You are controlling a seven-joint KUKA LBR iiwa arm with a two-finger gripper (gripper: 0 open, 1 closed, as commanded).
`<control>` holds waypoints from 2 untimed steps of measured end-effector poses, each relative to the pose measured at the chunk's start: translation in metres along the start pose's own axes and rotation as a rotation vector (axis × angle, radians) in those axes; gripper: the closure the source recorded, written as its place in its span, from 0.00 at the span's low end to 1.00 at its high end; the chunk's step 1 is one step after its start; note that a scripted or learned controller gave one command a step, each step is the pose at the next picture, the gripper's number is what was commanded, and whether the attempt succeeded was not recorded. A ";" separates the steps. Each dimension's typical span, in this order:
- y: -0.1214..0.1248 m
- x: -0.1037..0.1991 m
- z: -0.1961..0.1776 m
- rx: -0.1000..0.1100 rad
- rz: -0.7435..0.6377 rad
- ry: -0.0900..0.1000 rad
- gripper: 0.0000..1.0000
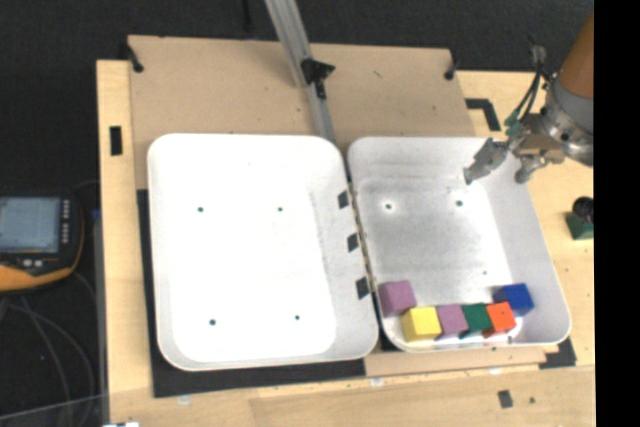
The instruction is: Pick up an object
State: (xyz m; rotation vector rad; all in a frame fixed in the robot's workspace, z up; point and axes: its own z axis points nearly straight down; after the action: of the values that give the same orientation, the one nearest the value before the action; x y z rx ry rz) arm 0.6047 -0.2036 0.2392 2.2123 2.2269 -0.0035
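The blocks sit bunched along the near edge of the right bin (520, 215), all resting on its floor. A purple block (397, 295) lies at the left of the group, a little farther up the bin than the others. Just below and to its right is a yellow block (421, 323), and beside that a second, paler purple block (452, 319). A green block (475, 318) follows, touching or nearly touching an orange block (500, 318). A blue block (514, 296) stands at the right end, just above the orange one. The blocks are packed closely, so whether each pair touches is hard to tell. None of them is lifted.

The gripper (505, 158) hangs over the far right part of the same bin, well apart from the blocks. Its two fingers point toward the left and downward in the picture, and they stand apart with nothing between them. One fingertip (472, 173) reaches over the bin's grey, scuffed floor; the other is nearer the bin's right wall. The wrist and the orange band of the arm (577, 65) enter from the right.

The left bin (250, 245) lies just beside the right one, their rims meeting along the middle, where small black clips show. Both bins rest on a wooden bench (290, 85). A grey metal rail (285, 5) slants from the top of the view down to the point where the bins meet. A small device with a screen (35, 230) lies off the bench at the left, and a small green thing (582, 220) sits on the bench at the right edge.
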 end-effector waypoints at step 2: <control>-0.027 0.047 0.141 0.001 0.001 0.002 1.00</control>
State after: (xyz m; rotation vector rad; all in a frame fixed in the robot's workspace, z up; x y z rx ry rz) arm 0.5770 -0.1574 0.0980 2.2155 2.2276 -0.0022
